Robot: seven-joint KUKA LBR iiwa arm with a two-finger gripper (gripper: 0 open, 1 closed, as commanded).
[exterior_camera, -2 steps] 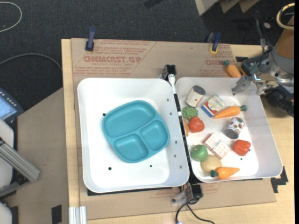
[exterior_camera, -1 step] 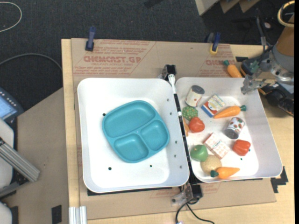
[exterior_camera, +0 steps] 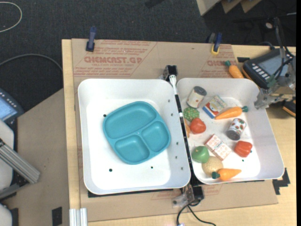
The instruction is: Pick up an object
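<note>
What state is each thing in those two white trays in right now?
Blue plate: lying flat in the left tray, compartments bare.
Small can: tipped on its side.
Dark can: tipped on its side.
Upper carrot: lying flat.
Lower carrot: lying flat by the right tray's front rim.
Green apple: resting beside a small box.
</note>
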